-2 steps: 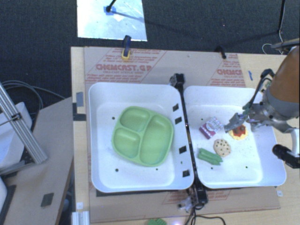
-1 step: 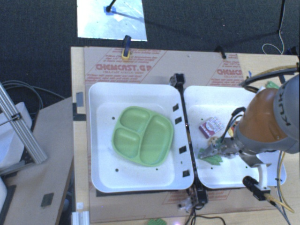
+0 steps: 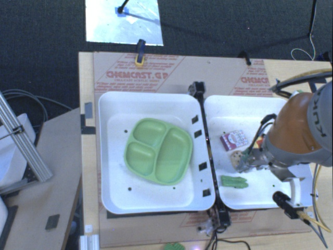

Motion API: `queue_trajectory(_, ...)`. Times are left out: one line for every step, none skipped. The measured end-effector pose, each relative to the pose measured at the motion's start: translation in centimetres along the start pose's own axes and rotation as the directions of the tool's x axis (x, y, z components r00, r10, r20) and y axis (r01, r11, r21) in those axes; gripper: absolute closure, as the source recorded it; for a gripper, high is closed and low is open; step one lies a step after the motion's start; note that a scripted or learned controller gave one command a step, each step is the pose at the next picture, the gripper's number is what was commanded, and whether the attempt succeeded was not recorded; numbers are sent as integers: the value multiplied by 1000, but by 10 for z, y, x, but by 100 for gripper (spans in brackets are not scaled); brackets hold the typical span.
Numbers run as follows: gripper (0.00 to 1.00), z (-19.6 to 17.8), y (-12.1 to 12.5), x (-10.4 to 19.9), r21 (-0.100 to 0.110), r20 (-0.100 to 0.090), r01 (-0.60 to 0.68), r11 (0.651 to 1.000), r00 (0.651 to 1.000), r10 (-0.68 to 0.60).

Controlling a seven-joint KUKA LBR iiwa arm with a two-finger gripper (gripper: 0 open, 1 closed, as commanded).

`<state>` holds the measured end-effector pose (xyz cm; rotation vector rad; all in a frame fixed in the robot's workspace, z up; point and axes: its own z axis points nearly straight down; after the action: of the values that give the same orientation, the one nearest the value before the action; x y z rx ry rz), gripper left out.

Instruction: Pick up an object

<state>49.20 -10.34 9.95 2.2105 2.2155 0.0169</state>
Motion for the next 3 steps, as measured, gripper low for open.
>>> queue_trajectory(100,-297,4,19,-6,2,4,1000,1000,-4)
queue_trajectory(100,-282,0,93,13,-3,10,1000,1000,-10)
queue_trajectory(100,-306,0,182,12,-4,12,1000,1000,-12)
